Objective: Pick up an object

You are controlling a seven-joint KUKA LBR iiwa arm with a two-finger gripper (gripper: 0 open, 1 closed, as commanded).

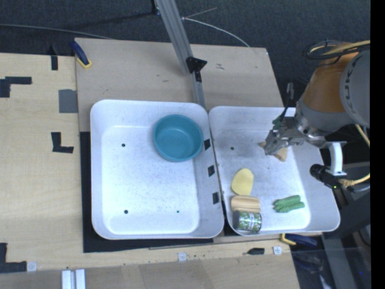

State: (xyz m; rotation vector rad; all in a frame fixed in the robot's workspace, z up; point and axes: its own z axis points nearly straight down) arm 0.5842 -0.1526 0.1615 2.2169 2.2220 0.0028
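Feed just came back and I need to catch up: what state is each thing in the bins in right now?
Round blue bowl: upright, alone in left white bin.
Yellow rounded piece: lying flat in right white bin.
Green can with tan lid: on its side.
Green pod-shaped toy: lying flat.
Gripper: lowered onto a small tan object.

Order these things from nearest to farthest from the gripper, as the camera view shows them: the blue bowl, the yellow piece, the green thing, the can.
1. Yellow piece: right bin, below-left of the gripper.
2. Green thing: right bin, near its lower right corner.
3. Can: right bin's bottom edge, under the yellow piece.
4. Blue bowl: left bin, farthest.

Green thing and can are nearly equal.
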